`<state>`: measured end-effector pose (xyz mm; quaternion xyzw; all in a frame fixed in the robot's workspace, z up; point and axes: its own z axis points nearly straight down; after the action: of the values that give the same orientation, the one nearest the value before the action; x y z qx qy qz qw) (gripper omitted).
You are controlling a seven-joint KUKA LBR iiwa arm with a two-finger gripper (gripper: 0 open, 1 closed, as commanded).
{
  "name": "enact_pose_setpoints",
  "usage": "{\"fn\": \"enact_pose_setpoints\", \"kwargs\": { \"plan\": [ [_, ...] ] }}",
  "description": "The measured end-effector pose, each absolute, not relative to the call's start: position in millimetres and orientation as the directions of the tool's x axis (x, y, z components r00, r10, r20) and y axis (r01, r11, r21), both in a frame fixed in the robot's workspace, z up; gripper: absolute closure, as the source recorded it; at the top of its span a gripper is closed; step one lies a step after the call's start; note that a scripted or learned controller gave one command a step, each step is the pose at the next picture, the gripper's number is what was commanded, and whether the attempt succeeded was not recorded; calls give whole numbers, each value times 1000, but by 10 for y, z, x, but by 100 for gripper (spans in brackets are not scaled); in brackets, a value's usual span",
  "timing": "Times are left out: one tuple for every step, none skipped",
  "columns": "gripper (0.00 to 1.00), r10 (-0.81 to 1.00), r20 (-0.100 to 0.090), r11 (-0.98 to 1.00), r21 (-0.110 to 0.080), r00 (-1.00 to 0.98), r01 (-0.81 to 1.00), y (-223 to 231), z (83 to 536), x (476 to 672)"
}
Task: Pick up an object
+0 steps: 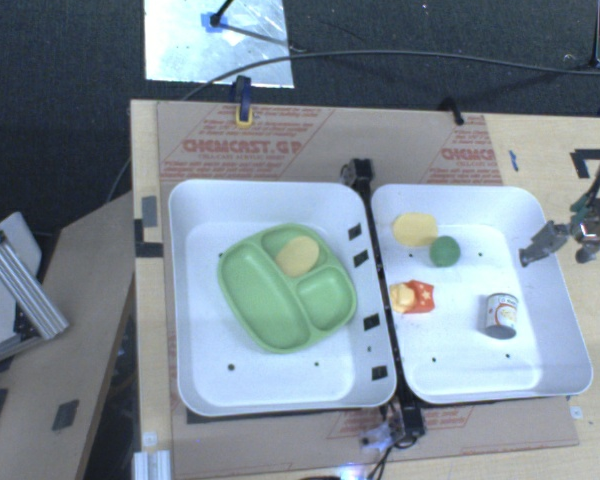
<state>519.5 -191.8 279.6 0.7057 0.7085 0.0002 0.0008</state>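
While nothing is held: approach step.
Gripper: fingers spread wide, over right bin's right rim.
Targets: can nearest, ball beyond.
Next: my guess, move above can, then descend.

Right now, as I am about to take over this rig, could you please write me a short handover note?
Gripper: at the right edge of the right bin, above its rim, holding nothing that I can see; finger state unclear.
Right bin: yellow item and green ball near the top, red and yellow packet by the divider, small can upright toward the right.
Left bin: green divided tray with a yellow item in its upper compartment.
Done: nothing picked yet.
Left: choose an object, descend, grasp, lift. The can looks nearest the gripper.
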Motion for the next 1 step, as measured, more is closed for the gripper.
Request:
{"fn": "enact_pose_setpoints", "kwargs": {
  "plan": [
    [0, 1000, 0, 2, -1, -2, 1000, -1933, 2309, 5294]
  ]
}}
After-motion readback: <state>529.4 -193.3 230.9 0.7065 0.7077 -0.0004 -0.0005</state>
